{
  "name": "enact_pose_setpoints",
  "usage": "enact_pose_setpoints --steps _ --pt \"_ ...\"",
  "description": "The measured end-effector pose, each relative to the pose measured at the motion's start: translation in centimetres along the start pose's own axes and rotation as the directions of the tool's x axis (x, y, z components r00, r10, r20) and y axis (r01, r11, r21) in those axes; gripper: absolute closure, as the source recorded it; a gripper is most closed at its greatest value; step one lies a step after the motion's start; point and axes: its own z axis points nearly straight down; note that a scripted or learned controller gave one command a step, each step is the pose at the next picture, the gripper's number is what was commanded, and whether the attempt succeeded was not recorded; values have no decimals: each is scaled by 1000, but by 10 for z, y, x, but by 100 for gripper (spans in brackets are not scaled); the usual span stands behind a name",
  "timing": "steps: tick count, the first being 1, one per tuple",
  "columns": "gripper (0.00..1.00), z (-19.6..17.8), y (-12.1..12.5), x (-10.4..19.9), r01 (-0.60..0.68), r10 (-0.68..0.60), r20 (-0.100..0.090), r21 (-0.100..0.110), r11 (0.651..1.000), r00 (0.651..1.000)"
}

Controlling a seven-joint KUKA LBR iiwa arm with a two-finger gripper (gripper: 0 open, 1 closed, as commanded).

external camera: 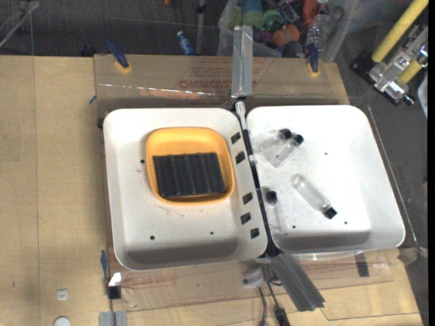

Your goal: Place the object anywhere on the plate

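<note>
I'm seeing a dark ridged block (189,174) lying flat on the orange plate (158,144) in the left bin (122,216), toward its back edge. Clear vials (313,197) with black caps are lying in the right bin (353,148), some near its divider edge.

The gripper (395,79) is showing at the upper right corner as a pale silver metal block, carrying dark fittings and ending in a small black tip. Yellow bars (406,17) are running diagonally alongside it; whether they are joining the block cannot be told. Screws and markings are appearing too blurred to read.
</note>
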Motion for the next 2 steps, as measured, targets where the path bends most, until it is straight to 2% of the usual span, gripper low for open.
enact_pose_setpoints --steps 1,2 --pt "100 -62 -22 -17 247 -247 1 -1 969 969" --pt "100 -62 -25 -15 252 -252 -3 -1 968 968"
